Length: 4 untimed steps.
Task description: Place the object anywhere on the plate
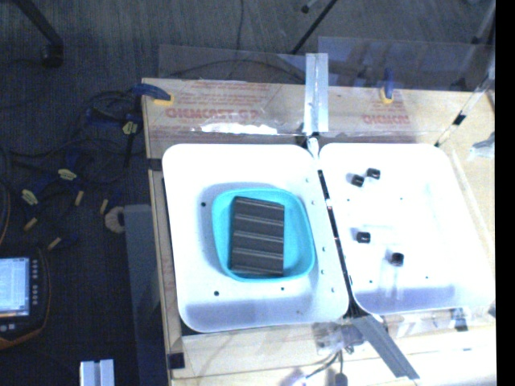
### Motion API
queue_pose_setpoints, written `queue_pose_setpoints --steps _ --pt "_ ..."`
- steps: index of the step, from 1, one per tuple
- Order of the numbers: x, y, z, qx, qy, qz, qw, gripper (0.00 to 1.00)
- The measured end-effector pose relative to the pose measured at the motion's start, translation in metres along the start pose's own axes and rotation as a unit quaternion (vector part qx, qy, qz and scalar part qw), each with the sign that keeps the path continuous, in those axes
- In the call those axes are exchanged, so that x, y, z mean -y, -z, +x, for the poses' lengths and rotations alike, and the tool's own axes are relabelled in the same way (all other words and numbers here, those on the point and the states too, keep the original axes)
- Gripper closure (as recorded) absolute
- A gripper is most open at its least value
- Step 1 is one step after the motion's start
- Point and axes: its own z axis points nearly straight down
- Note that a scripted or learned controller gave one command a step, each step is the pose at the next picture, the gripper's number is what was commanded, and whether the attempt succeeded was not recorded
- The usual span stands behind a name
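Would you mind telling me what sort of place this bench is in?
Probably a robotics lab: two white bins sit on a taped workbench, loose cables and clamps lie on dark carpet, and a handheld controller screen sits at the left.

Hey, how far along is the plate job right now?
It looks done: the dark ribbed block lies flat on the blue plate in the left bin. Nothing appears in hand. Four small black pieces sit in the right bin, apart from the plate.
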Motion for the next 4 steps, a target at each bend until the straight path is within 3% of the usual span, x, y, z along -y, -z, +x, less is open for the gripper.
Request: queue_pose_setpoints --steps 2,4 --pt "-0.0030 -0.0011 -0.0034 0.000 -0.143 0.001 0.9898 0.00" --pt "-0.0032 -0.0010 -0.0039 0.000 -0.277 0.001 0.9610 0.00"
